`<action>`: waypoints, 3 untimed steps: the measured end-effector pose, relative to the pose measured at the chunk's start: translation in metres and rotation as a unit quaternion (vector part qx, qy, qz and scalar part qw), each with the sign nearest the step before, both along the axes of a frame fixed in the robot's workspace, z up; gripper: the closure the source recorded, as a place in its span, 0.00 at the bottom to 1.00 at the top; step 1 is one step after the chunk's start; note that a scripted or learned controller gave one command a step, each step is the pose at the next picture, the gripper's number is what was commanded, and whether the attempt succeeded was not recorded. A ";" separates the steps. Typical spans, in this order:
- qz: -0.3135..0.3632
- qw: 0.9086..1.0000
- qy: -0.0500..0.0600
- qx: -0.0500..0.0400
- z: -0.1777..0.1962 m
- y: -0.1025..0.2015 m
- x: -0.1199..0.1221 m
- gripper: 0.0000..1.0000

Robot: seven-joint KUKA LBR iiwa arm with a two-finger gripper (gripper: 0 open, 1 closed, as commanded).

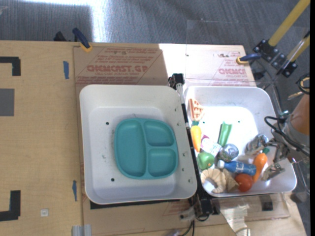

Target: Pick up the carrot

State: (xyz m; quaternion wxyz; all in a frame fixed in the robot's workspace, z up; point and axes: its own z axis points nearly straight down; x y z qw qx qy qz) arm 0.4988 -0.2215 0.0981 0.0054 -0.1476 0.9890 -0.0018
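**Worktop layout.** The worktop (34, 146) is a light wooden board that carries two shallow white bins side by side. Brown cardboard sheets (120, 65) lie under their far edges.

**Left bin.** The left bin (93, 132) holds one teal divided plate (145, 147). The plate lies flat near the bin's centre and has three compartments.

**Right bin.** The right bin (246, 102) holds a loose cluster of small items.
- The carrot (196, 137) lies against the bin's left wall, beside the divider between the two bins. It is orange-yellow with a green tip pointing to the far side.
- An orange-and-white ridged piece (197, 110) lies just beyond the carrot.
- A green cylinder (224, 133) stands tilted near the middle.
- A green round item (205, 159) lies just below the carrot.
- A silver can (229, 152), a blue bottle (239, 168), a red tomato (244, 182) and a beige ribbed item (221, 179) crowd the near part of the bin.
- A second orange piece (260, 163) lies at the right of the cluster.

**Arm.** The arm (301, 124) enters from the right edge. The gripper (269, 159) is low in the right side of the right bin, beside the second orange piece and well apart from the carrot. Cables and metal parts clutter the gripper, so I cannot tell whether it is spread or closed, or whether it grips anything.
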 end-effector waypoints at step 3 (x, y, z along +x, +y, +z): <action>0.277 0.961 -0.008 -0.005 -0.007 0.077 -0.004 0.00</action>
